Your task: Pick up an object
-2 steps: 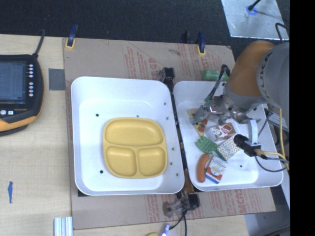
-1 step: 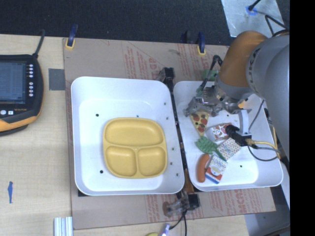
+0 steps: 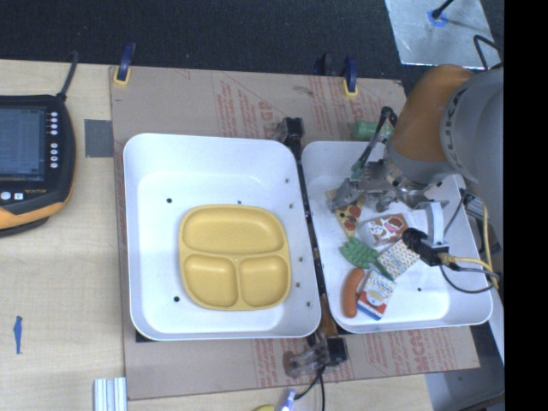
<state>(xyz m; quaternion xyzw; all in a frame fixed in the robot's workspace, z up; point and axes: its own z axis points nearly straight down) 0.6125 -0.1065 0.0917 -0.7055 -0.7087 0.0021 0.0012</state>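
Nearest the camera, a hot dog (image 3: 352, 291) lies lengthwise at the right bin's (image 3: 467, 315) front edge, below and just left of the gripper (image 3: 349, 197), whose state cannot be told amid the clutter.

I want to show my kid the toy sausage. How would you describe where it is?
Look at the right-hand white bin, then at its near-left corner. The sausage lies there, beside a small printed packet; it alone is a smooth, rounded orange-red tube, while its neighbours are flat.
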